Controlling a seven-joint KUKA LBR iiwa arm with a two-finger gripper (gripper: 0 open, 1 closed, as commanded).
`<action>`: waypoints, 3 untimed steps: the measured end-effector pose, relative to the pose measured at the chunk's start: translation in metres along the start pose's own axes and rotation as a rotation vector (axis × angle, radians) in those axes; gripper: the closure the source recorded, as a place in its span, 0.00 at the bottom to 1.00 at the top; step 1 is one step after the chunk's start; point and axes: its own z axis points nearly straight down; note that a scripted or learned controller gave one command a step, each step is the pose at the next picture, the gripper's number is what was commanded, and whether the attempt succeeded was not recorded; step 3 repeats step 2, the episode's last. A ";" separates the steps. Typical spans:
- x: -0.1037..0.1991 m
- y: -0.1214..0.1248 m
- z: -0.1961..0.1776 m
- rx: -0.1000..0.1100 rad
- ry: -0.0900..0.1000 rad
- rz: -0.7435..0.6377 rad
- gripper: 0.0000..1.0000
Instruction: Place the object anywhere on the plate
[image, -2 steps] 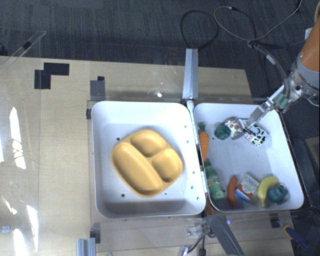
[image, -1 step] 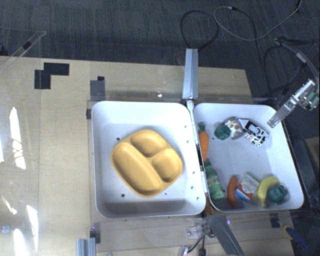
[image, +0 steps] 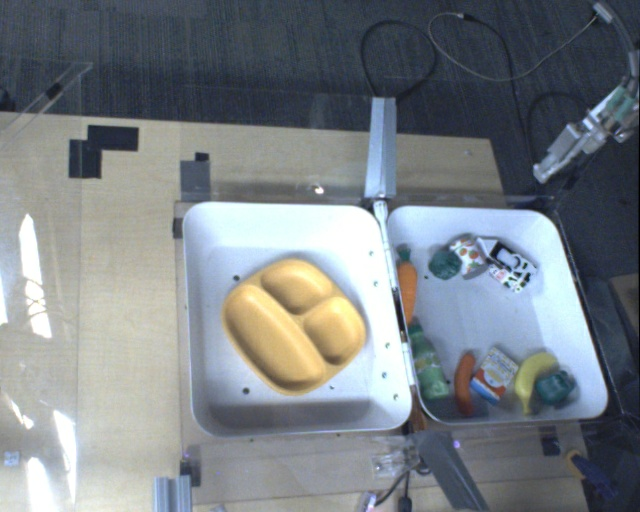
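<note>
A: Yellow plastic: what is the plate (image: 293, 325) like, and where does it lie?

B: It is a three-compartment dish in the left bin (image: 205, 250), bare, with open white floor on every side of it.

A: And the things I might carry?

B: They lie in the right bin (image: 560, 250): a carrot (image: 406, 287) against the dividing wall, a green bottle (image: 430, 365) below it, a banana (image: 532, 377) and a small carton (image: 494, 374) by the near wall, a round green piece (image: 444, 264) and a printed packet (image: 508, 265) toward the far side.

A: How would they handle?

B: I judge them light, hollow toy foods: stiff, smooth, liable to slip. The banana is best taken across its middle; the carrot sits too close to the wall for an easy approach.

A: My end effector (image: 552, 165)?

B: It hangs beyond the right bin's far corner, above the table edge; whether its parts are apart or together I cannot tell.
</note>
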 end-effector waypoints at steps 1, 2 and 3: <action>0.069 0.048 0.057 0.002 0.004 -0.085 0.00; 0.105 0.017 0.033 0.000 0.003 -0.133 0.00; 0.105 0.017 0.033 0.000 0.003 -0.133 0.00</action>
